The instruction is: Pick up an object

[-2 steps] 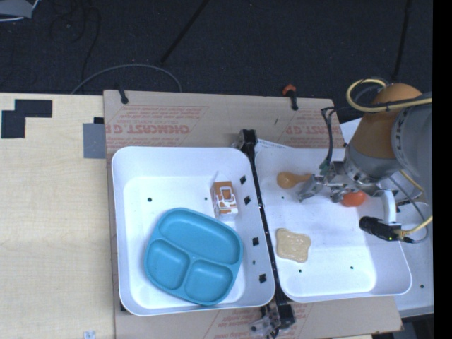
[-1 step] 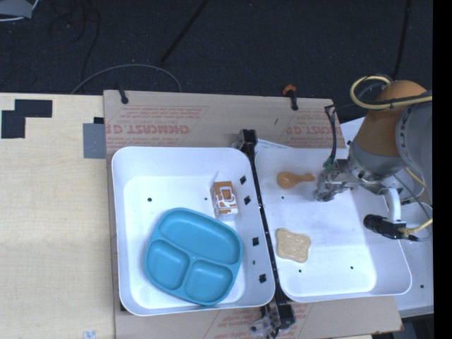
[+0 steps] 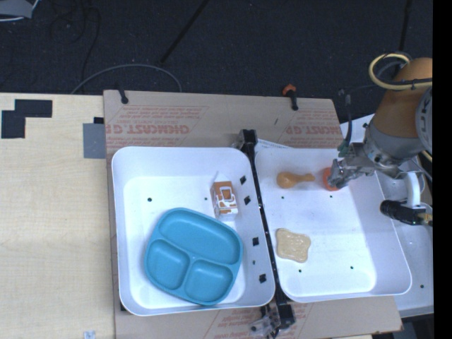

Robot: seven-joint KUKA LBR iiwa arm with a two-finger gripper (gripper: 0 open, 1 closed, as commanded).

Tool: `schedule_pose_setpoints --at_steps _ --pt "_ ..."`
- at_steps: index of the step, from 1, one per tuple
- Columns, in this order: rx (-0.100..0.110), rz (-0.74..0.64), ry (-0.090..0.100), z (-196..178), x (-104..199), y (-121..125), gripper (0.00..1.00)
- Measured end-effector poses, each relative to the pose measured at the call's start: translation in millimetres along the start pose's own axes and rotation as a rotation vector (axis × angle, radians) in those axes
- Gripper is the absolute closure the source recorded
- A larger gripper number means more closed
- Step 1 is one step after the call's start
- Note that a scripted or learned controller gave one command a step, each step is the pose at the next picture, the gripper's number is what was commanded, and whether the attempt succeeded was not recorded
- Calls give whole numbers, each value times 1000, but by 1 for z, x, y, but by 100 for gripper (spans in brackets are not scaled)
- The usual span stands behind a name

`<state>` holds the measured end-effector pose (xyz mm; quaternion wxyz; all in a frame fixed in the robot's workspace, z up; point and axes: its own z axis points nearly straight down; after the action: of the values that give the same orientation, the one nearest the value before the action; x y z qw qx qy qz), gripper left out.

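My gripper [image 3: 340,173] hangs low over the far right part of the right bin [image 3: 381,274], with the grey arm and its orange band behind it to the right. A small red object [image 3: 329,180] sits right at the gripper's tip, partly hidden by it. I cannot make out whether it is held. To its left lies an orange-tan drumstick-shaped piece [image 3: 294,179]. A flat beige piece [image 3: 292,245] rests nearer the front of the same bin.
The left bin [image 3: 134,189] holds a blue divided plate [image 3: 192,255] and a small orange-and-white box [image 3: 224,198] standing near the divider. A black divider rail [image 3: 256,210] runs between the bins. A black-tipped white fixture [image 3: 404,210] lies to the gripper's right.
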<state>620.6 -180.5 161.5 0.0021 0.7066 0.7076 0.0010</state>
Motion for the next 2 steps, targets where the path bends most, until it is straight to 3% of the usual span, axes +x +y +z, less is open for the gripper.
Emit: schedule_pose_setpoints --at_steps 2 --pt "2 -1 1 -83 4 7 100"
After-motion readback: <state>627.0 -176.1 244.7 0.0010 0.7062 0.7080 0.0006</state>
